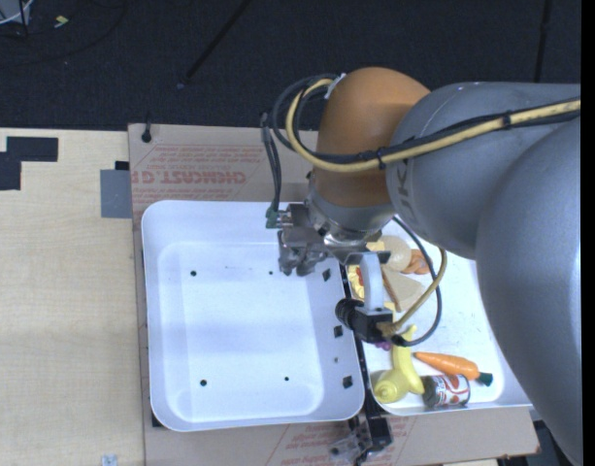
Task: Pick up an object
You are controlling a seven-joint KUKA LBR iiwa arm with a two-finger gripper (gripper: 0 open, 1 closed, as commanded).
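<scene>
My gripper [299, 252] hangs below the orange wrist band, over the far right corner of the left white bin [171, 309], close to the wall between the two bins. The right bin [491, 382] holds an orange carrot [448, 363], a yellow pear-shaped toy [398, 377], a small red and white can [448, 390] and a pale tan piece [410, 260] farther back. The arm covers much of the right bin. I see nothing held in the gripper.
Both bins rest on a brown cardboard sheet [200, 168] on the pale wooden bench [54, 289]. The big grey arm [511, 192] takes up the right side. Dark floor lies beyond the bench's far edge.
</scene>
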